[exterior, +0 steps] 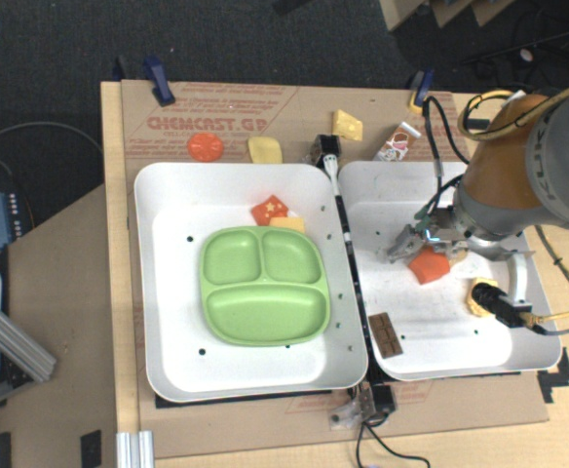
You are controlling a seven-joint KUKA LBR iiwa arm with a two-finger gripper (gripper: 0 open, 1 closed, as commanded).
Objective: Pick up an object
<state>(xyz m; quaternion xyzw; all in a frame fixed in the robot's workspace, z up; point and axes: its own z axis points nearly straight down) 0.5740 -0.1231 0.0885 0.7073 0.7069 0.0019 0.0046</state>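
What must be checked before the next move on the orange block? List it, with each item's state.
1. Gripper over the right bin: ok.
2. Orange block close to the gripper, just below it in the view: ok.
3. Block already in the gripper's grasp: cannot tell.
4. Brown bar apart from the block, near the bin's front edge: ok.
5. Yellow piece apart from the block, to its right in the view: ok.

The tray (pixel 263 286) is green, the bins (pixel 172 252) white, the block (pixel 430 266) orange.
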